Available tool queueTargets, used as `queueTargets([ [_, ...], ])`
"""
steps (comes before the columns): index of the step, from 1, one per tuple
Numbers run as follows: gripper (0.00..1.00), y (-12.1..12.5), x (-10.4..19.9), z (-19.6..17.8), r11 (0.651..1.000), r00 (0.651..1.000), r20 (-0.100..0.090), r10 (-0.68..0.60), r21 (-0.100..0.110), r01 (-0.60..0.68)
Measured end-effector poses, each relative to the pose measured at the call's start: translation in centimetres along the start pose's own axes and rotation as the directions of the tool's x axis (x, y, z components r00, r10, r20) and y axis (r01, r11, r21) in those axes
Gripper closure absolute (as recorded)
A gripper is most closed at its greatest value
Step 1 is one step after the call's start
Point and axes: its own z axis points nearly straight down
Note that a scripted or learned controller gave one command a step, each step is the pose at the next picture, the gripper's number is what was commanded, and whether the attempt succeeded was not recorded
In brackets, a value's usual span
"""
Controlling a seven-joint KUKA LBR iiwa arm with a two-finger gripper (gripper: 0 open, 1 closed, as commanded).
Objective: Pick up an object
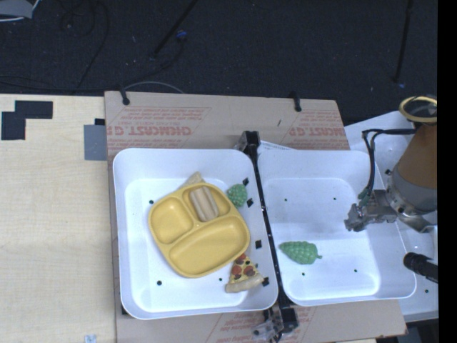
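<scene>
Camera view, items by size. Worktop [50, 213]: pale wood, carrying cardboard and two white bins. Left bin [136, 291]: holds a yellow divided tray [203, 245], a small green broccoli piece [238, 194] touching the tray's upper right edge, and a pizza slice [244, 276] at its lower right corner. Right bin [314, 184]: one green grape bunch [298, 251], long axis running left-right, lying near the bin's front left. Arm's hand [359, 218]: at the right bin's right wall; grip state cannot be told. Grapes lie left of and slightly nearer the camera than the hand, the closest candidate.
</scene>
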Motion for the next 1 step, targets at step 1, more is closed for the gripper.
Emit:
queueTargets([
  [1, 1.0, 0.57, 0.89, -5.5, 1.0, 1.0, 0.0, -0.007, -0.002, 0.007],
])
